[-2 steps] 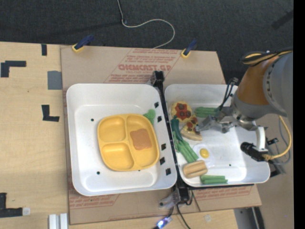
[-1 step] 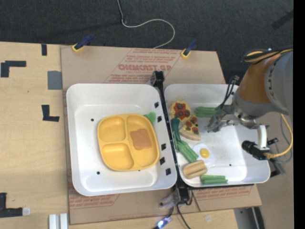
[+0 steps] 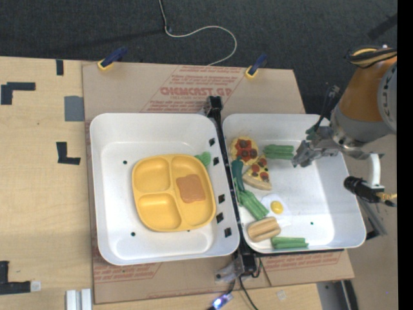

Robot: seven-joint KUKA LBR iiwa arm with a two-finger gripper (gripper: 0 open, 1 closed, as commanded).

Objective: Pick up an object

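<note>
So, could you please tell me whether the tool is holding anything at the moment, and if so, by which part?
Nothing is held, as far as can be seen. The tool hangs over the right bin, just right of a green bean piece, with nothing between its fingers.

We count two shallow white plastic bins [image 3: 110,192] side by side. In the left one lies one yellow compartment tray [image 3: 155,192] carrying one brown toast-like slab [image 3: 191,188]. In the right bin we count two pizza slices [image 3: 246,149], four green bean-like pieces [image 3: 279,151], one yellow round piece [image 3: 276,206] and one hot-dog bun [image 3: 263,228].
</note>
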